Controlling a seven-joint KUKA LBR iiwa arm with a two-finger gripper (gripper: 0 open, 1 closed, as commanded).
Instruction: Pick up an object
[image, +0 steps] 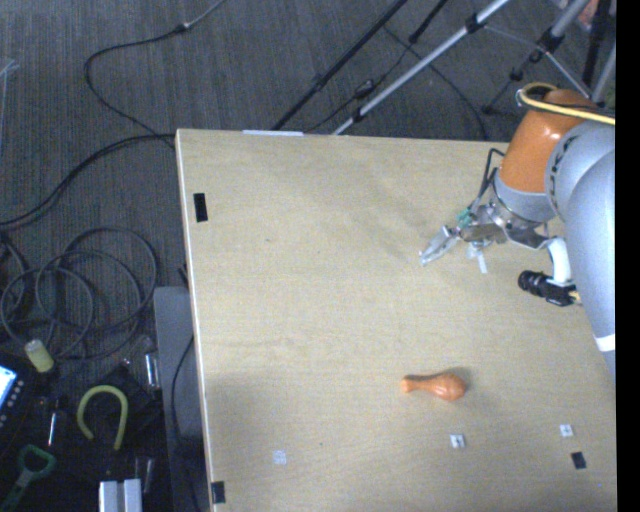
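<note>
Gripper (455, 245): fingers apart, nothing between, hovering well apart from orange object (436, 386) on desk (300, 300). Risk: rounded shape rolls aside, fingers close on air.

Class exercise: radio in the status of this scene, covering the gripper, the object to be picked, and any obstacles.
Gripper over bare bench, holding nothing. Orange object lying flat on the bench, nearer the camera, apart from the gripper. Nothing between them.

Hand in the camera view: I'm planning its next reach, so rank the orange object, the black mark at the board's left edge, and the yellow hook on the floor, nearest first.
From the hand:
1. Orange object, below it on the board.
2. Black mark, far left edge.
3. Yellow hook, floor, lower left.
</note>
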